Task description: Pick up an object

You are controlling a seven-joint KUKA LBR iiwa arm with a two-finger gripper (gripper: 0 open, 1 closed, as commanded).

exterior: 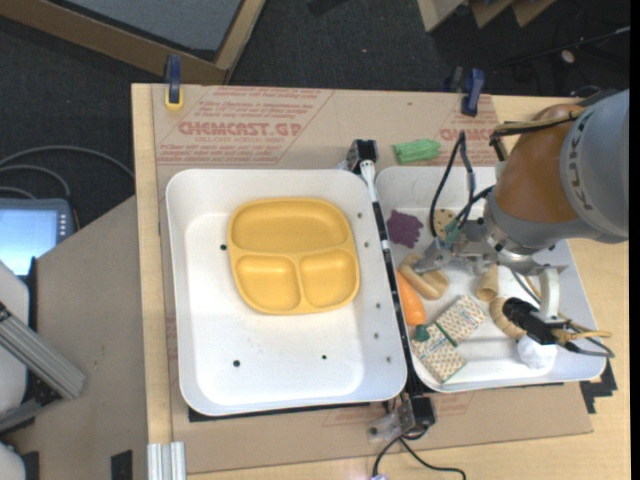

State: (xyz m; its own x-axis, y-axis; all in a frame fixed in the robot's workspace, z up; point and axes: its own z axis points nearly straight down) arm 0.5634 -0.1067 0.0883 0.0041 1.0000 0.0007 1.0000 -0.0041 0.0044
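My gripper [447, 258] hangs low over the right bin [560, 368], near its left half, with the grey arm and orange band behind it on the right. Just below and left of the gripper lies a tan roll-shaped piece [424, 280]. An orange carrot-like piece [412, 305] rests against the bin's left wall. A purple lump [403, 228] sits up-left of the gripper. A dotted, patterned pad [452, 333] lies toward the bin's front. I see nothing held in the gripper.
The left bin [200, 298] holds a yellow plate [293, 254] with three compartments. A green object [417, 151] lies on the bench behind the right bin. A small tan piece [487, 286] sits under the arm. Blue clamps pin the board's far edge.
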